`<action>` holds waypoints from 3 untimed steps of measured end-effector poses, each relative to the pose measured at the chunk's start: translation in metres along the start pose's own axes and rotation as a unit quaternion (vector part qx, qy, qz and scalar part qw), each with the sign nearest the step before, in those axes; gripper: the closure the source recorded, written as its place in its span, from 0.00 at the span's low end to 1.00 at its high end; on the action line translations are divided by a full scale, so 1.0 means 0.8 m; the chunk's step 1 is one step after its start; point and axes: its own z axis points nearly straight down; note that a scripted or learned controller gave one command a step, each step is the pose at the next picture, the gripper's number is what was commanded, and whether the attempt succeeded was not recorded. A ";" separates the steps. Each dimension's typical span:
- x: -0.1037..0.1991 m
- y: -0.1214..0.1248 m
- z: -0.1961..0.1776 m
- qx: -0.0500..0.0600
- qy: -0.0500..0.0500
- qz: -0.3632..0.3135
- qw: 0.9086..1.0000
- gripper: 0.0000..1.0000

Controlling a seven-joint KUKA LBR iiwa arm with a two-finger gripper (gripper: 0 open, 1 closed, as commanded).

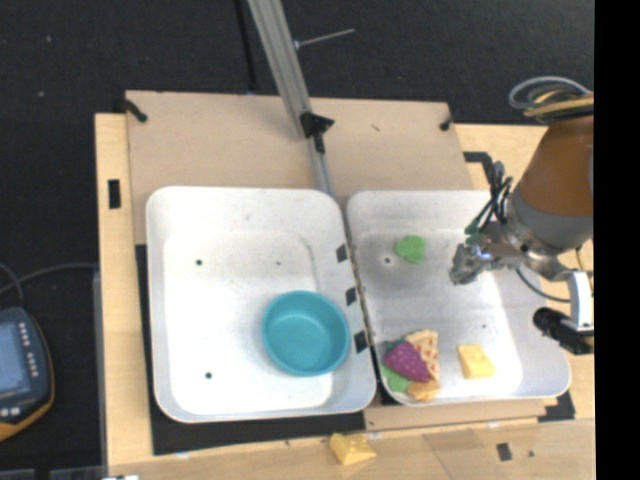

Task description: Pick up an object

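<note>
Looking down on the bench, I see the gripper (466, 266) hanging over the right bin (520, 368), toward its upper right part, with the orange-banded arm (560, 183) reaching in from the right edge; the tool is small and dark against the white floor, so I cannot tell how it stands, and I see nothing carried under it.

The nearest candidate is the small green object (409, 249), lying alone on the bin floor just to the gripper's left — apart from it, not touching; its isolation makes it the easiest pick, I judge, since nothing crowds it. Along the bin's near wall sits a cluster: a purple grape-like piece (404, 360) pressed against a tan wedge (426, 348), with a yellow block (475, 361) a little to the right, on its own; the touching pair would be awkward to separate.

The left bin (190, 228) holds a blue bowl (304, 332) near its lower right corner, well away from the arm; another yellow piece (351, 449) lies on the bench outside both bins — likely out of play.

My read: the pick is not yet made; the next move calls for a short shift left and a descent onto the green object.
</note>
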 end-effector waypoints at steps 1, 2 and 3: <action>-0.001 0.003 -0.039 0.000 0.000 0.000 1.000 1.00; 0.057 0.010 -0.050 0.001 0.001 -0.002 1.000 1.00; 0.126 0.015 -0.037 0.003 0.001 -0.002 1.000 1.00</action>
